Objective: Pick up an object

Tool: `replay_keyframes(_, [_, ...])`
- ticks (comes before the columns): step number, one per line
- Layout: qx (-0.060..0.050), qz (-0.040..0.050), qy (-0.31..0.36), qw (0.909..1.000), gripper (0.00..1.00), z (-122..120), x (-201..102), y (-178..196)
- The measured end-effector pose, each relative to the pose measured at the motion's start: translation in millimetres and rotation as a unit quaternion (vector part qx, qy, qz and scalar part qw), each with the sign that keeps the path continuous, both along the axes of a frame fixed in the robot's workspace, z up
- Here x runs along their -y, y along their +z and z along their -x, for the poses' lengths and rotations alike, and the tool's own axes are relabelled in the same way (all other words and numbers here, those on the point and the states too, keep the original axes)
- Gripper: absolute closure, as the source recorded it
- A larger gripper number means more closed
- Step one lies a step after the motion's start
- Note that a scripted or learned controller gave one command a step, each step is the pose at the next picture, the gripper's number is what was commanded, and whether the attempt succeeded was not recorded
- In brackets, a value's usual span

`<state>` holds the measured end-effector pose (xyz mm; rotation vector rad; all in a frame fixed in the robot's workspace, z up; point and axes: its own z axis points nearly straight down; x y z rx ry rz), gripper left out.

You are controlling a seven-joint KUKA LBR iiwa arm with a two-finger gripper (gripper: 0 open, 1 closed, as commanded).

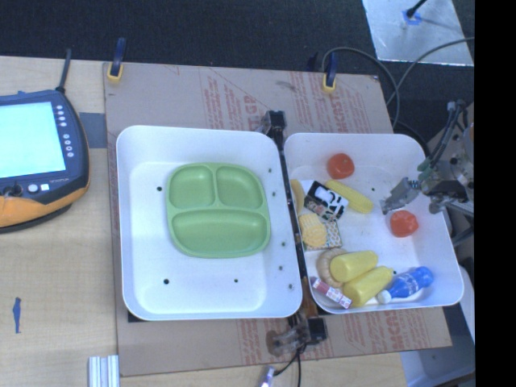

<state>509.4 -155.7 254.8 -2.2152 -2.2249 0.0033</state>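
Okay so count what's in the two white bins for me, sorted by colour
Green: 1, divided plate in the left bin
Orange-red: 2, balls
Yellow: 4, pieces
Blue: 1, bottle
Black and white: 1, card
Tan: 2, waffle, disc
Pink: 1, tube
Total: 12

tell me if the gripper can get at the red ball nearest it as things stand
Probably yes. The gripper hangs over the right bin, just up and left of the red ball. The ball lies alone on bare bin floor, apart from the bottle, so nothing seems to block a descent.
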Motion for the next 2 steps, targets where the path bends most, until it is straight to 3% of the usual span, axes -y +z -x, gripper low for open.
replay_keyframes(1, [-0.001,0.001,0.0,1.0,0.0,-41.8,56.5,-70.9])
replay_keyframes(2, [-0.001,-0.0001,0.001,1.0,0.0,-17.9,55.7,-164.0])
